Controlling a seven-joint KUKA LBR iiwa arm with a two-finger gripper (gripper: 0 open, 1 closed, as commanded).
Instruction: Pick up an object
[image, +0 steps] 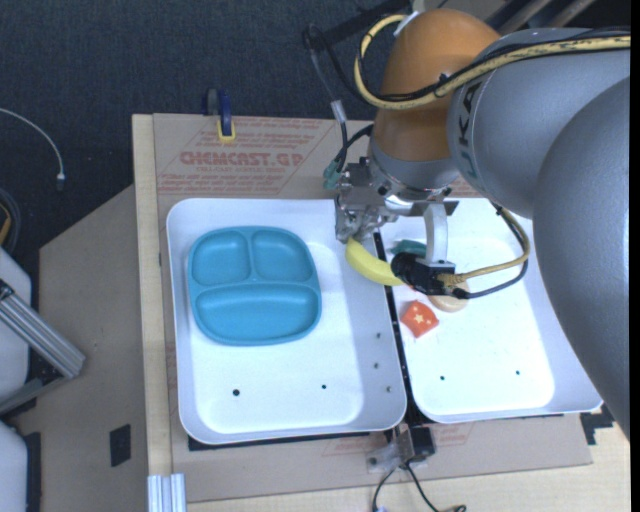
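One pincer (352, 228) hangs over the banana (368, 264) at the bins' divide; its opening cannot be told.

I see a yellow banana (368, 262), curved and lying on its side, across the seam where the two white bins meet. Its upper end sits just under the arm's wrist hardware. Just beside it in the right bin (500, 390) lies a small orange-red block (419, 318), tilted, next to a pale round piece (452, 300) partly hidden by a black cable. A blue divided plate (255, 285) lies flat in the left bin (290, 400).
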